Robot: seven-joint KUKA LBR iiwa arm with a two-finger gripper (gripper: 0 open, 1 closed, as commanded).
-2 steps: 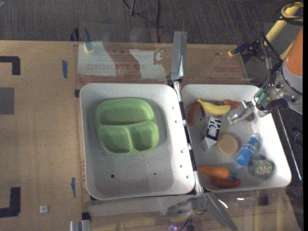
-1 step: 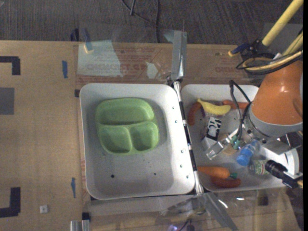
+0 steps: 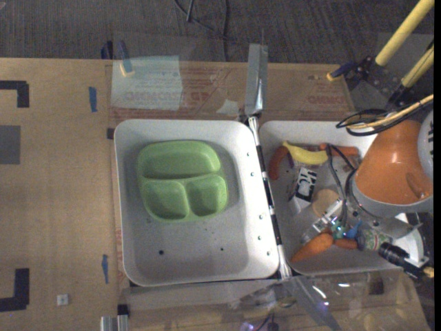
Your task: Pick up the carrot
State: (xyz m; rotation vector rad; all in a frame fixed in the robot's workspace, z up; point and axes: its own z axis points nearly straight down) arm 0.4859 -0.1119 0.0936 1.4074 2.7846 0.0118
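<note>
In the camera view, the carrot [image 3: 313, 247] lies at the near edge of the right bin [image 3: 386, 267], and the gripper [image 3: 334, 227] hovers just above it, but whether it grips cannot be told. The banana [image 3: 306, 154] and other items crowd close, so the grasp may slip or catch a neighbour.

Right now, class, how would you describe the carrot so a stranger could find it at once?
Look at the right bin of the two white bins. Go to its near edge, beside the gripper. The carrot lies there, a tapered orange piece, unlike the yellow banana at the far side.
</note>
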